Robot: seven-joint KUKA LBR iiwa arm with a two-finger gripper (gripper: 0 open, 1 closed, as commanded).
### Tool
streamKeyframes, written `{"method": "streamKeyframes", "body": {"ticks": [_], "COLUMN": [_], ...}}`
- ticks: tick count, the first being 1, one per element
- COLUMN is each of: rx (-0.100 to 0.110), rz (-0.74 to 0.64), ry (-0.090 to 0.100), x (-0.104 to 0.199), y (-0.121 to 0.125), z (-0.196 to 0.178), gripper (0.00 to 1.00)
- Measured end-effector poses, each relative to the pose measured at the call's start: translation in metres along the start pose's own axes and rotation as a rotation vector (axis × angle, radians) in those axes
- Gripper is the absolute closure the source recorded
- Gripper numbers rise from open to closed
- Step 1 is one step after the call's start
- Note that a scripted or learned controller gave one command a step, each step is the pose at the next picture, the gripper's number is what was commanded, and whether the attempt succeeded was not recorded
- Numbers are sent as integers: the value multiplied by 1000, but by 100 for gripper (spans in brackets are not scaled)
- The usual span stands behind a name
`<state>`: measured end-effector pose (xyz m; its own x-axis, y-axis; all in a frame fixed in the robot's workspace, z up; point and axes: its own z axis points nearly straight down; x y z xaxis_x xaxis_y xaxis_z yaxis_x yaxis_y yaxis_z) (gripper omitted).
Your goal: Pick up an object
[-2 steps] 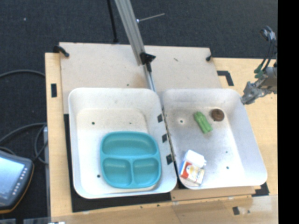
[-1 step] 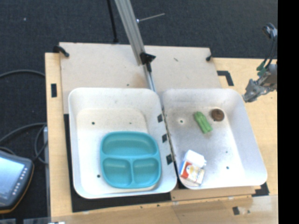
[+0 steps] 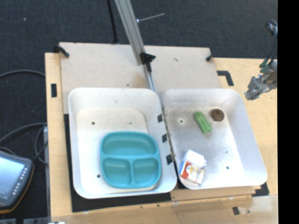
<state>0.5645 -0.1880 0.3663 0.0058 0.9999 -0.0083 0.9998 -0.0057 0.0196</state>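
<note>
Camera view. The right bin [image 3: 243, 139] serves as the landmark. It holds three loose candidates for the pick. A green oblong object [image 3: 202, 122] lies on the floor in the upper middle of this bin, tilted on a diagonal. A small brown round object [image 3: 217, 115] sits just beside the green one, on its upper right, apparently apart from it. A small white carton with red and orange print [image 3: 193, 168] rests in the lower left corner of the bin, against or on the rim.

Handling, as a judgement: all three look light. The green object appears stiff and smooth; grip it across its short axis, at mid-length. The brown object is compact and may roll; close on it at its widest part. The carton is likely thin-walled and may crush; take it across its narrow sides, noting that the bin wall crowds one side.

The left bin [image 3: 84, 106], touching the right bin along their shared edge, holds a teal divided tray [image 3: 131, 159] in its lower part. The tray is wide and shallow and looks a poor fit for a two-finger hold.

The gripper [image 3: 258, 86] stands outside the right bin, beyond its upper right corner, above the bench [image 3: 238, 69]. It is small and partly cut off; whether it is open or closed cannot be told. Nothing is seen held in it.

The identity of the brown object and the carton's print cannot be made out.
</note>
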Motion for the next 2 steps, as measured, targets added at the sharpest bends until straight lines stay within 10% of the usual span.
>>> {"method": "streamKeyframes", "body": {"ticks": [1, 2], "rx": [1, -3], "rz": [0, -4], "ry": [0, -2], "x": [0, -1], "y": [0, 1], "z": [1, -11], "gripper": [0, 100]}}
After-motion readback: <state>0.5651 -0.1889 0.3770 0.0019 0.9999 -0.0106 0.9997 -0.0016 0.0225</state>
